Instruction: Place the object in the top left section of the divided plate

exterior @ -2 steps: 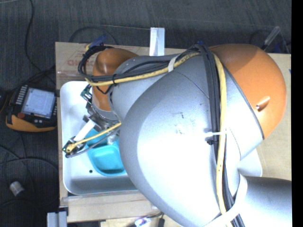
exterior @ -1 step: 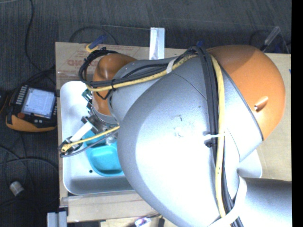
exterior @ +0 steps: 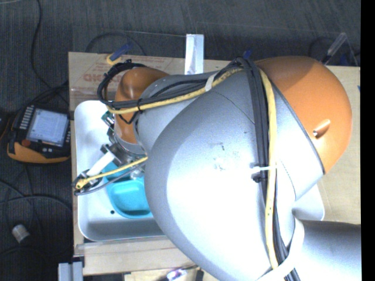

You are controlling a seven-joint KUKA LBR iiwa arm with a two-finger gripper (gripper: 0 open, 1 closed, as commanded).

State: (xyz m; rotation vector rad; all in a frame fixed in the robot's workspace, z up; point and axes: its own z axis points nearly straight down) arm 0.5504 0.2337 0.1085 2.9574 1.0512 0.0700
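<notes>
claw (exterior: 111, 151) sits low over the left bin (exterior: 88, 215), its grip state hidden from you by the arm (exterior: 234, 157). blue plate (exterior: 129, 198) lies just at its five o'clock. you can't make out the object, so confirm the hold before lowering toward the plate's eleven o'clock section.

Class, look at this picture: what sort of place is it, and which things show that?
Probably a robotics lab or test workshop. A large grey and orange robot arm reaches over a white bin on a bench, a handheld control pendant lies on the carpet, and loose cables trail across the floor.
</notes>
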